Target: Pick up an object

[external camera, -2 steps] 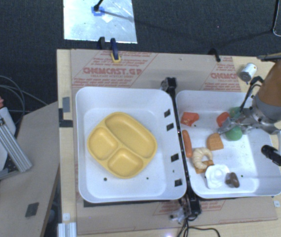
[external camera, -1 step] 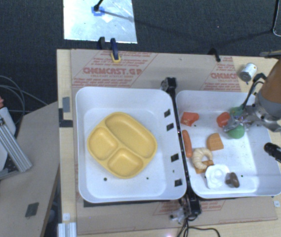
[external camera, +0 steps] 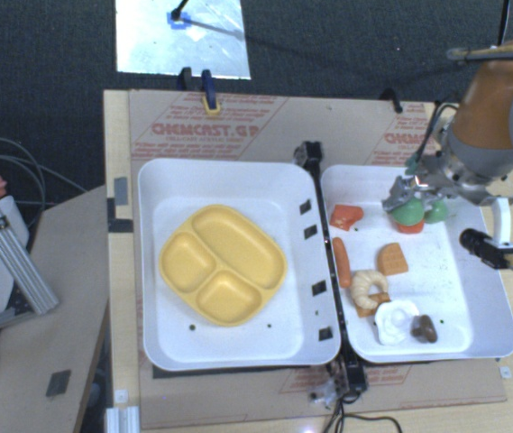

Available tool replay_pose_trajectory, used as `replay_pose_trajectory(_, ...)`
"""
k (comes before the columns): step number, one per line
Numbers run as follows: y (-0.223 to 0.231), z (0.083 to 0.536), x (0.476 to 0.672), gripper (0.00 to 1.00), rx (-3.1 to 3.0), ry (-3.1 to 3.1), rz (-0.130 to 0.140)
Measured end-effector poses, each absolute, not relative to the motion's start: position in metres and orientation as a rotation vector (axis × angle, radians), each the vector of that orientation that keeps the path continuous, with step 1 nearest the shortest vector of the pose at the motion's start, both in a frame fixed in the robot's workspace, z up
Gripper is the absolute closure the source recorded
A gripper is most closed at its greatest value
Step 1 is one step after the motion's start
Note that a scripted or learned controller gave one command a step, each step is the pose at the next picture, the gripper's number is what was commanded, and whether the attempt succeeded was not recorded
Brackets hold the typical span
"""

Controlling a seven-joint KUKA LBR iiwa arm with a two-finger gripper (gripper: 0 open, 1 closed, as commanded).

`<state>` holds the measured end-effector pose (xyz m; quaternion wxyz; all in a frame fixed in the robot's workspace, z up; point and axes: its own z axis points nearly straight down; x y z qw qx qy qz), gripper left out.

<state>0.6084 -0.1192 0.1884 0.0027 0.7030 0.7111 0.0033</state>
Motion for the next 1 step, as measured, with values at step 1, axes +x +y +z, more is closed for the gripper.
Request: replay_pose_trajectory(1,-0.0569,0.2058,0.5599,1.0,2.214,2.233,0.001)
